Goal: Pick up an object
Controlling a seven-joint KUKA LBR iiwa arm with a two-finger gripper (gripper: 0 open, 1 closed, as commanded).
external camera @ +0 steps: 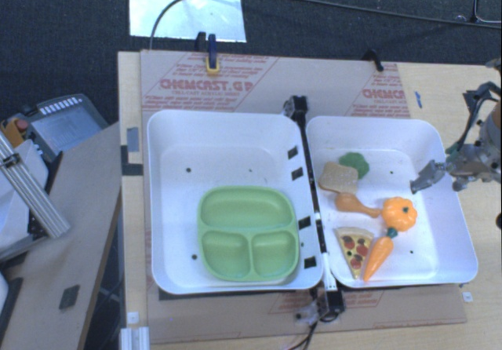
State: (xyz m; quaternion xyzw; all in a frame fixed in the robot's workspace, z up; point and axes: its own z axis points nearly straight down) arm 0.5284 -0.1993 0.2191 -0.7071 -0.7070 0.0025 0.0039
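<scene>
Several toy foods lie in the right bin (423, 136). A bread slice (338, 177) rests against a green broccoli piece (354, 161). Below them is a drumstick (356, 204), then an orange pepper (399, 213), a carrot (378, 256) and a pizza slice (354, 248). My gripper (429, 176) reaches in over the bin's right side, above and to the right of the pepper. It is apart from all the food, and nothing shows in it.
The left bin (180, 136) holds a green divided plate (249, 234). A black divider strip (307, 191) runs between the bins. A grey device (63, 125) and a metal rail (31, 191) stand on the side table at left.
</scene>
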